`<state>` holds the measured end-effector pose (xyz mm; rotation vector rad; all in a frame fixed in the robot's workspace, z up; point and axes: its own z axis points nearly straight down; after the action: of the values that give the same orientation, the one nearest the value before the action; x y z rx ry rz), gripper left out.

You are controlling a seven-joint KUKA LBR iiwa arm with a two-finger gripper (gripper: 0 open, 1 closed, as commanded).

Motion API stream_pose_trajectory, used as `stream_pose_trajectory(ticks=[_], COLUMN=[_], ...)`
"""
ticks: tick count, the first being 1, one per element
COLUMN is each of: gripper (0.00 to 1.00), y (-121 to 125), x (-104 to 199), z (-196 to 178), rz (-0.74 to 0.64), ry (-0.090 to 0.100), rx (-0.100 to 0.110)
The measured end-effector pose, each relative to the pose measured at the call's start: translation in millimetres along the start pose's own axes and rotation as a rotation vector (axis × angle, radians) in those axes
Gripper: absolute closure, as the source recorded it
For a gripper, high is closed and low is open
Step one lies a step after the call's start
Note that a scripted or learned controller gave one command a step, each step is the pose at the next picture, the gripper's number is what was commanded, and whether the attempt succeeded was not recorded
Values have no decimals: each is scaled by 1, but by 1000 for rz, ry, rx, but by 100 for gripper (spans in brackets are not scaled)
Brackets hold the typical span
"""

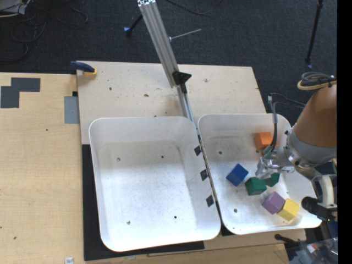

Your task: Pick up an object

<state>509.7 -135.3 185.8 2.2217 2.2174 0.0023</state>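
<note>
Your arm (316, 131) reaches into the right bin (231, 213); you cannot tell the gripper (268, 168) state. The green block (255, 186) lies just below it, blue block (237, 175) left, orange block (262, 140) above.

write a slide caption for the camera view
KUKA arm's gripper low in the right bin among blue, green, orange, purple and yellow blocks.

The arm (319, 126) is a bulky rounded body, orange on its upper band and grey beneath; a thin dark cable (273, 122) runs along it; the tool (268, 168) is small, silvery metal with greenish parts.
</note>
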Motion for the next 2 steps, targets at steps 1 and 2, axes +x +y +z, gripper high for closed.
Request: stream_pose_trajectory(ticks=[1,2], gripper=[100,100], y=[1,13], x=[-1,42], z=[-52,-45], rz=[-3,-5], ry=[0,3], rx=[0,6])
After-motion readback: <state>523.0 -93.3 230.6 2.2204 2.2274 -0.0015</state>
